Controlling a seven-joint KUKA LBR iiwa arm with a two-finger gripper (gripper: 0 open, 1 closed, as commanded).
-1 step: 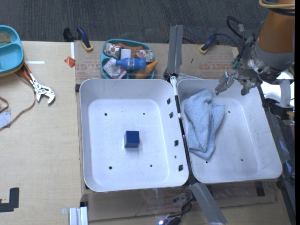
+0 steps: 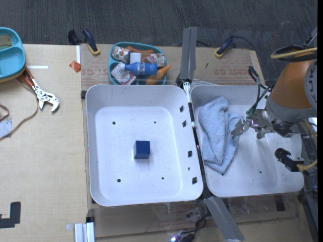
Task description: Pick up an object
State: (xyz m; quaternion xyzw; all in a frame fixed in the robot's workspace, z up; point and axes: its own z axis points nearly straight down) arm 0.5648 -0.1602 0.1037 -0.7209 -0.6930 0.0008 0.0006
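Note:
A small blue cube (image 2: 142, 149) sits near the middle of the left white bin (image 2: 101, 185). A crumpled light blue-grey cloth (image 2: 217, 135) lies in the left half of the right bin (image 2: 262, 183). My gripper (image 2: 241, 127) is over the right bin, at the right edge of the cloth, pointing left toward it. The arm with its orange band (image 2: 295, 87) comes in from the right. I see nothing clearly held between the fingers, and their spacing is hard to read.
A blue bowl of small packaged items (image 2: 137, 64) stands behind the left bin. A wrench (image 2: 43, 97) and a teal tray (image 2: 10, 52) lie at the far left. Clamps (image 2: 91, 42) sit along the back edge of the bench.

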